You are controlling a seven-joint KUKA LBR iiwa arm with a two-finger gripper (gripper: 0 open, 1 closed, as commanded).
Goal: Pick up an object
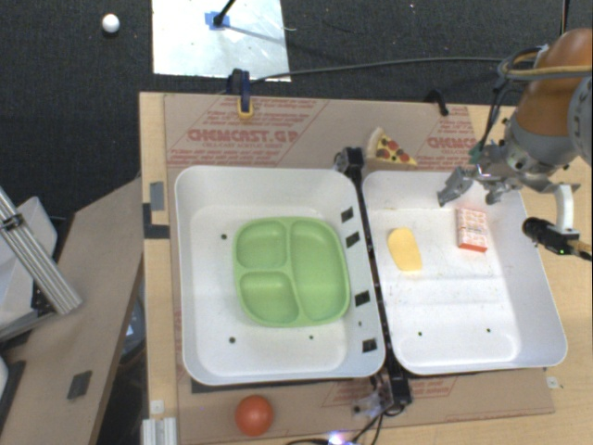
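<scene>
A yellow block [404, 249] lies in the right bin [482, 341], toward its left side. A small pink and white box [472, 229] lies further right in the same bin. My gripper [476, 184] hovers over the bin's far edge, just above and behind the pink box, with its fingers spread open and nothing between them. A green divided plate [290, 271] sits in the left bin [208, 341].
A toy pizza slice [391, 149] lies on the board behind the bins. An orange ball [254, 414] rests on the board in front of the left bin. A black divider [363, 258] runs between the bins.
</scene>
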